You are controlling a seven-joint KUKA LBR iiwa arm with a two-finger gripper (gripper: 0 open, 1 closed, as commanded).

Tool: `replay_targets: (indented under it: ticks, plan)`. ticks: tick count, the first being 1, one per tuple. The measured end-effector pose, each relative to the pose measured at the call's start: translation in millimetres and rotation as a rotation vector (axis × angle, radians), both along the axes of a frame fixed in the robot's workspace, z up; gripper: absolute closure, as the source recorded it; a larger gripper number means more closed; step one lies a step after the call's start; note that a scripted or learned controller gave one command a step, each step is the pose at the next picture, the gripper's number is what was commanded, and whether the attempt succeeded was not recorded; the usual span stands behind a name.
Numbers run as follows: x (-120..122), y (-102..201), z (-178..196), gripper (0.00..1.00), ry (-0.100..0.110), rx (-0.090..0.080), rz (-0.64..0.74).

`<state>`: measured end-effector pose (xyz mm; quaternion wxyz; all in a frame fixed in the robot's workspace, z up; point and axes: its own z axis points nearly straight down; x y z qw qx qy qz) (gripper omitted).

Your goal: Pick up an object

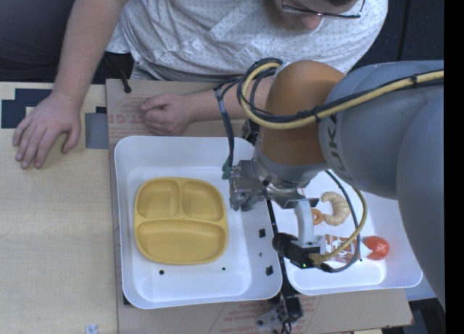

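Observation:
A yellow divided plate (180, 220) lies in the left white bin (145, 285). In the right white bin (395, 278) I see a tan curled toy like a shrimp (336, 208), a small orange ring (317, 217), a red piece (376, 247) and a flat printed packet (338, 244). My gripper (243, 195) hangs under the orange wrist band, over the wall between the two bins and just right of the plate's upper right corner. The arm's bulk hides what is under it, and nothing shows as held.
A person leans over the bench's far side, one hand (46, 131) flat on the wood at left and the other (165, 113) just beyond the left bin. Cables and a black connector (296, 250) hang over the right bin's left edge.

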<state>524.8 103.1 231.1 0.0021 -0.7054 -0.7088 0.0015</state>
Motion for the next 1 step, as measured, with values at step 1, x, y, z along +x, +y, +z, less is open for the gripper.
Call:
replay_targets:
  ticks: [1]
  plan:
    - [0.5, -1.3, -0.6, 0.00, 0.000, -0.001, -0.003]
